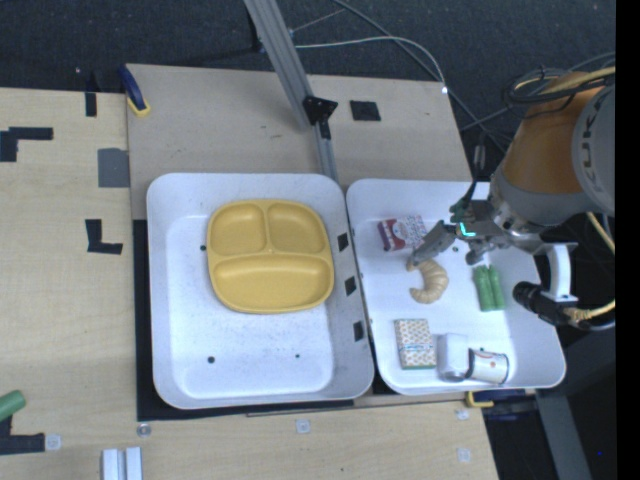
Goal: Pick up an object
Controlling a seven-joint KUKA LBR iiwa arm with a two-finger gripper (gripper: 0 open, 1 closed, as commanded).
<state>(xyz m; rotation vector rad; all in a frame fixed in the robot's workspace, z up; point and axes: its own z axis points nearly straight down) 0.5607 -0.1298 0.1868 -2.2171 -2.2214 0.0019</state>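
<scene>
Hovering over the right bin [520,193], the gripper [452,247] has its fingers spread wide with nothing between them, one tip almost touching the croissant [431,282]. That croissant sits mid-bin, just below and left of the jaws, long axis tilted, I think, though it's blurry. A green tube [488,289] lies right beside it.

My table [60,268]: pale wood-look board, matt. Two bins [250,383], smooth white plastic with a soft sheen. Yellow divided plate [270,256]: matt plastic. Croissant [432,282]: tan, dull crust. Red-and-white packet [400,233]: glossy wrapper. Green tube [488,289]: smooth plastic. Small box [413,342]: printed card. My tool [445,250]: dark matt metal.
</scene>
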